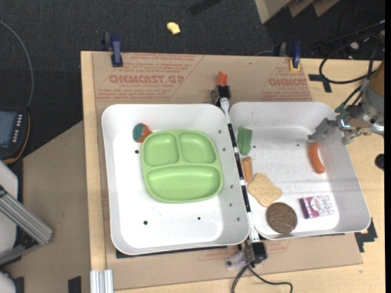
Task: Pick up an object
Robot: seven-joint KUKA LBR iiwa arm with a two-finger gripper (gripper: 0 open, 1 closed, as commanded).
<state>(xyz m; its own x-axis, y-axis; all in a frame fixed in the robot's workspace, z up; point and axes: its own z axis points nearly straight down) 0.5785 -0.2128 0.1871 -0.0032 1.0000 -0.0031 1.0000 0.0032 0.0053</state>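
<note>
My gripper (pixel 335 132) hangs over the far right side of the right bin (pixel 287 116), its fingers spread open with nothing between them. An orange sausage (pixel 316 158) lies just below the left fingertip (pixel 319 132); I cannot tell whether they touch. In the same bin lie a green strip (pixel 245 140), a small orange piece (pixel 247 168), a tan cracker (pixel 264 189), a brown round disc (pixel 281 217) and a purple-and-white packet (pixel 317 206).
The left bin (pixel 122 212) holds a green divided plate (pixel 181 165) and a small red-and-teal object (pixel 141 132) at its far left corner. The bins meet at a black-hinged divider (pixel 235 157). Blue clamps (pixel 114 49) hold the bench board.
</note>
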